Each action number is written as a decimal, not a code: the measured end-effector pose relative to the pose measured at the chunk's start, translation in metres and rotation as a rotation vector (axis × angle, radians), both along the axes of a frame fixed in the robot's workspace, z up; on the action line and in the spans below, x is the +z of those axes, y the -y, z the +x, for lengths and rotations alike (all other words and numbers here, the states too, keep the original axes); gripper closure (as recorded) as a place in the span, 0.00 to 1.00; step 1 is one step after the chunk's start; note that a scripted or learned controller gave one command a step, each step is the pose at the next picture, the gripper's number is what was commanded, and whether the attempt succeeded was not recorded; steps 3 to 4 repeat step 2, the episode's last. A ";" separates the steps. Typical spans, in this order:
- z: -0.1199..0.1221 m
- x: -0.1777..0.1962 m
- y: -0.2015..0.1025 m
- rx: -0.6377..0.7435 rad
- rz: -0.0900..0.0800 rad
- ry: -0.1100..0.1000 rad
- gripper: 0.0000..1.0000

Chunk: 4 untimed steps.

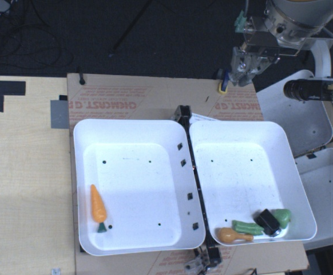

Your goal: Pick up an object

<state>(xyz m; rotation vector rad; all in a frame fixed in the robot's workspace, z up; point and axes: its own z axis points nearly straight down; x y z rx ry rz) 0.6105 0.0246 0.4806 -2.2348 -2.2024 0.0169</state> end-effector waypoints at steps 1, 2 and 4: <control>-0.026 0.060 -0.140 0.028 0.008 0.012 1.00; -0.034 -0.055 -0.097 0.011 0.001 -0.004 1.00; -0.034 -0.055 -0.097 0.011 0.001 -0.004 1.00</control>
